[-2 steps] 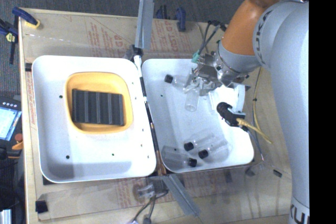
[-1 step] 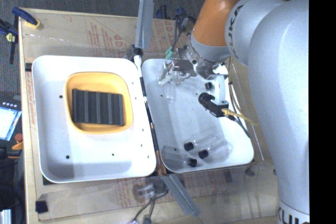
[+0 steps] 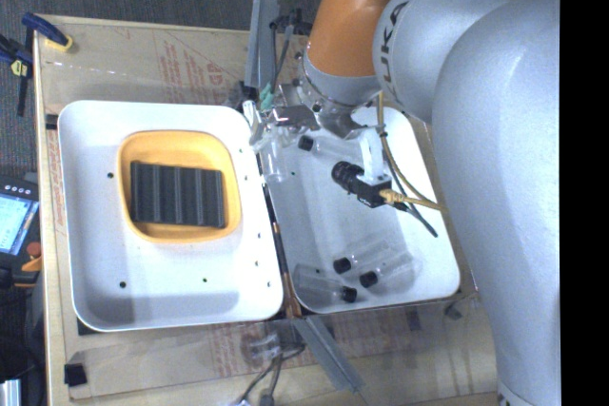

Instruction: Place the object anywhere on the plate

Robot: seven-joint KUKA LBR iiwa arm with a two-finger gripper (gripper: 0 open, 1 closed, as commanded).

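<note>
Wooden table (image 3: 143, 62) carries two white bins side by side; the left bin (image 3: 86, 233) holds the orange plate (image 3: 176, 152) with a dark ribbed insert. Clear black-capped objects (image 3: 366, 271) lie near the right bin's front edge, well apart from the claw (image 3: 271, 133) at its rear left corner. Their axes look mixed, and claw state cannot be told

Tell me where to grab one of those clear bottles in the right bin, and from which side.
The clear bottles lie flat near the right bin's front edge, dark caps toward the left. Probably best to come straight down and close the claw across the mid-body of the upper one, not the cap: its rounded sides give opposing faces. The neighbours lie close, so clearance looks tight.
</note>
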